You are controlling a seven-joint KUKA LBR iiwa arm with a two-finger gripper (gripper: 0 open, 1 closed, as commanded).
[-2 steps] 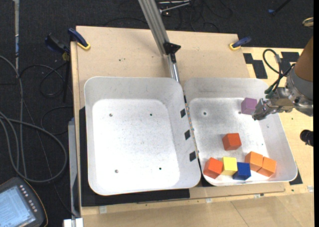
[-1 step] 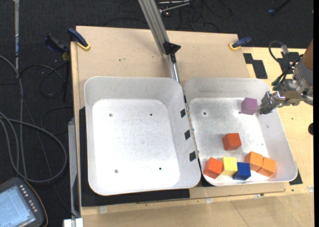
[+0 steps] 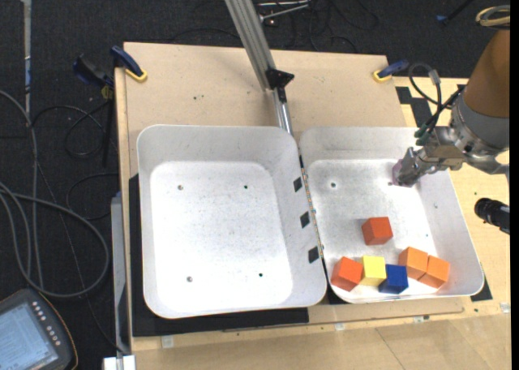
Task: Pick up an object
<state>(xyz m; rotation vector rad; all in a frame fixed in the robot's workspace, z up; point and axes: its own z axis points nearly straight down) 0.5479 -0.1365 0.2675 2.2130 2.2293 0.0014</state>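
Nothing is seen lifted yet: the hand (image 3: 405,172) is poised over the upper part of the right bin (image 3: 466,259), whether released or clenched cannot be told, while the nearest red cube (image 3: 377,230) lies untouched below it

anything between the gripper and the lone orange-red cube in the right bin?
Nothing visible. The gripper sits over the upper part of the right bin, and the lone orange-red cube lies below and left of it in the view, across bare bin floor. The other cubes cluster along the near wall, off that line.
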